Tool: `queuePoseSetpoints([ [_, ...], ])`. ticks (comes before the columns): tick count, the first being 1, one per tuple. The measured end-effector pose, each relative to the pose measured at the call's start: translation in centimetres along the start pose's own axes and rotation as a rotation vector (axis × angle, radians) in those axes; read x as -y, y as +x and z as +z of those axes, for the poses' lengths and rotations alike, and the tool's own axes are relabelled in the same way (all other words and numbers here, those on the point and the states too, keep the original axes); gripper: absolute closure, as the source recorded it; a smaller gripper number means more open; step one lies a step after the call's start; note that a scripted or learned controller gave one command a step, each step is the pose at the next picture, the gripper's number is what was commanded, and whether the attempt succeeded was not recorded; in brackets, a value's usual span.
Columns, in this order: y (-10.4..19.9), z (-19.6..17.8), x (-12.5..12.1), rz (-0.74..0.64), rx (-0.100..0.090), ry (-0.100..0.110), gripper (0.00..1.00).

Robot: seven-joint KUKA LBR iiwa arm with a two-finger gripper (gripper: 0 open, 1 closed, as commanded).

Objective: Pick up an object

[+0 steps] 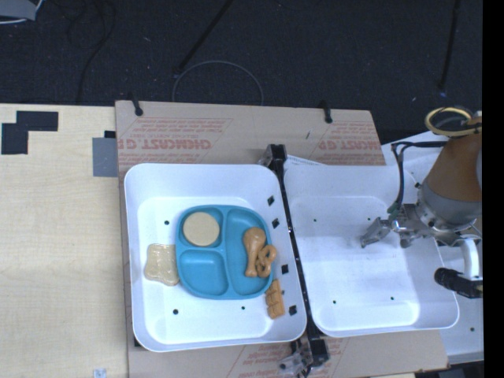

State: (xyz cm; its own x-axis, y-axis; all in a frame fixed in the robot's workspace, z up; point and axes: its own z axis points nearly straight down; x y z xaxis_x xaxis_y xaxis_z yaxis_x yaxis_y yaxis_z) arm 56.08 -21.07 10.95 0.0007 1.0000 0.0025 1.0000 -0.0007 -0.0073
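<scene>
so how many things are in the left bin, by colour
blue: 1, the divided plate
tan or beige: 5, the round cookie, drumstick, pretzel, toast slice, small piece
total: 6

Cardboard sheet point(236, 136) under white bins point(142, 211)
</scene>
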Motion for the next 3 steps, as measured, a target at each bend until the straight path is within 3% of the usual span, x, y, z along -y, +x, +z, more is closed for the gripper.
queuePoseSetpoints([
  [1, 0.1, 2.3, 0.0, 0.001, 0.001, -0.003, 0.0],
  [2, 0.0, 1.1, 0.0, 0.002, 0.001, -0.005, 1.0],
  [3, 0.8, -3.7, -0.6, -0.003, 0.003, -0.009, 1.0],
])
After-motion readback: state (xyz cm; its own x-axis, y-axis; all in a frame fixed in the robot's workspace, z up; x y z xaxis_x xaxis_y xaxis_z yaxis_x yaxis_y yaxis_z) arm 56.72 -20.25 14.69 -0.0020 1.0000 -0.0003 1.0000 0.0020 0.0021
